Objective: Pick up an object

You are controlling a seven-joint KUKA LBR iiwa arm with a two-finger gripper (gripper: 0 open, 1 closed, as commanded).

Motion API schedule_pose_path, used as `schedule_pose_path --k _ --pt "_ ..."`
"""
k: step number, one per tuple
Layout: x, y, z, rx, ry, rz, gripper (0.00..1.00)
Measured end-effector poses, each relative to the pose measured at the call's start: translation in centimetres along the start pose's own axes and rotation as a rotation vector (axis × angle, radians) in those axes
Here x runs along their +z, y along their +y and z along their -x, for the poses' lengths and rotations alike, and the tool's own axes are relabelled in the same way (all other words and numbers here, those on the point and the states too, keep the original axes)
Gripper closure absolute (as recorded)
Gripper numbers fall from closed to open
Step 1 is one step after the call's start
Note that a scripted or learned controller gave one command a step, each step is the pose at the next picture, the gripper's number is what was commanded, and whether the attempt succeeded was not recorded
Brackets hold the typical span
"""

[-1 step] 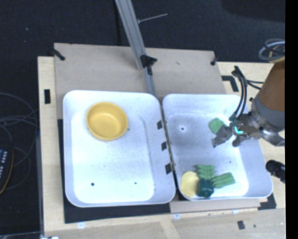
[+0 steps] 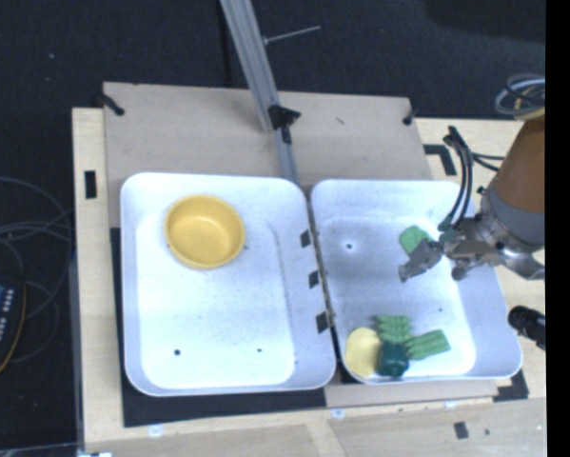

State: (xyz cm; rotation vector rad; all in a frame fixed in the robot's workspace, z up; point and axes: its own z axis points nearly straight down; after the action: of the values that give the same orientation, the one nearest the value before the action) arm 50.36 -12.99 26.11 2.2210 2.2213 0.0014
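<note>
I see my gripper (image 2: pixel 439 263) over the right bin (image 2: pixel 361 217), fingers apart, beside a green block (image 2: pixel 414 239).

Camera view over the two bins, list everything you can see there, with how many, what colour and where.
bins: two, white, side by side on the bench
bowl: one, yellow, upper left part of the left bin
green block: one, green, upper middle of the right bin, beside the gripper
green pieces: a small cluster, green, near edge of the right bin
yellow piece: one, pale yellow, left of that cluster
dark teal piece: one, among the cluster
metal bar: one, grey, slanting behind the bins
arm: one, orange band, right side
gripper: one, over the right bin
</note>
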Motion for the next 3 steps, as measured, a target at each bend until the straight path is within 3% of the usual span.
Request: schedule_pose_path --k 3 --pt "16.0 1.4 0.7 0.002 0.000 -0.006 0.00"
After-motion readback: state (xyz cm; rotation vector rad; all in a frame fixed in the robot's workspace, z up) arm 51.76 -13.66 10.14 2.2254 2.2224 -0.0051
